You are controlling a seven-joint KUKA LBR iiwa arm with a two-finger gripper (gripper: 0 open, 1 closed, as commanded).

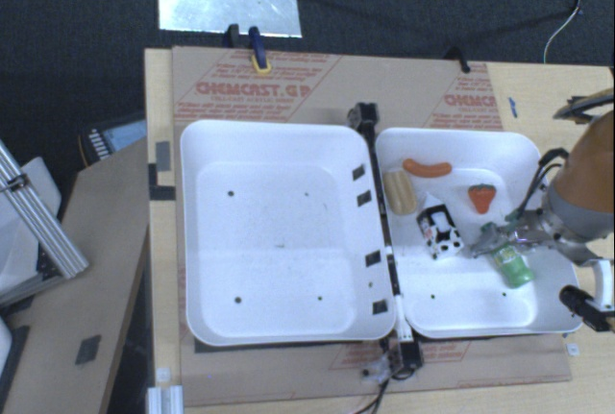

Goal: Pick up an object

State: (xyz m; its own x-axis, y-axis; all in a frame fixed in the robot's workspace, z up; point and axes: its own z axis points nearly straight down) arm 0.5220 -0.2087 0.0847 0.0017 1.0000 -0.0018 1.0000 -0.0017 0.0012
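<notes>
**Gripper low in right bin, beside green object — grasp not confirmed**

Arm (586, 182) entering from the right, wrist bent down into the right bin (519, 145). Gripper (492, 239) low over the bin floor, tips just left of the green object (514, 266) and apparently touching its upper end. Finger spread too small and blurred to read — cannot tell whether open or closed, nor whether anything sits between the tips. Green object lying on the bin floor near the right wall. Black-and-white object (439, 231) just left of the gripper, apart from it. Orange-red piece (482, 198) above the gripper. Sausage (427, 168) and tan block (400, 191) toward the bin's far left. Left bin (279, 138) alongside, touching at the centre divider.
</notes>
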